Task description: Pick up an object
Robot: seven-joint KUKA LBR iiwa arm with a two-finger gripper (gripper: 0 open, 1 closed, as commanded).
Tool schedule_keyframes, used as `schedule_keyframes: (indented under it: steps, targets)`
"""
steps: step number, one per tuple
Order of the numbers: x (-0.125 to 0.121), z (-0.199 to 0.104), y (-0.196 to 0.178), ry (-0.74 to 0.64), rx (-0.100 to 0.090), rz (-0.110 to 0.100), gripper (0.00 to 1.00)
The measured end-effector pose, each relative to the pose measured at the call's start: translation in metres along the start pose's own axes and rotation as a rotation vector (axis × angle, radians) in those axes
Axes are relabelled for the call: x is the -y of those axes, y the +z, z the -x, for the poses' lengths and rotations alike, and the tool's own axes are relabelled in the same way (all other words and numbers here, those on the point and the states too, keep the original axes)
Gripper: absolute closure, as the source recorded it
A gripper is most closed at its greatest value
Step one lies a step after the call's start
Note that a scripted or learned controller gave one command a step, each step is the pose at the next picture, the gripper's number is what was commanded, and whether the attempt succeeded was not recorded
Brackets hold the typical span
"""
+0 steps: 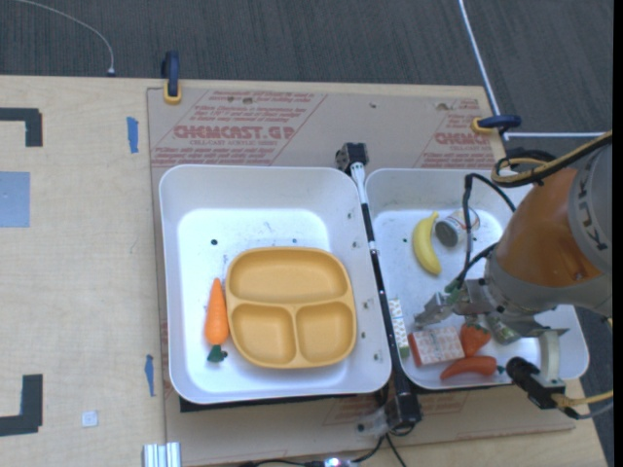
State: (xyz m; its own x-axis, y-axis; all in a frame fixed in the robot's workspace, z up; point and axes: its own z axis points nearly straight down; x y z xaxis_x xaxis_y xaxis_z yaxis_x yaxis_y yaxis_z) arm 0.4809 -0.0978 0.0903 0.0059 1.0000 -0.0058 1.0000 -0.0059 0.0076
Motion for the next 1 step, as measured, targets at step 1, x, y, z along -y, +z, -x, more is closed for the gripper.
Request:
schedule_keyframes:
  steps: [1]
  targets:
    - [-0.0004,-0.0012,0.0001,0.001,0.002,0.002,0.00]
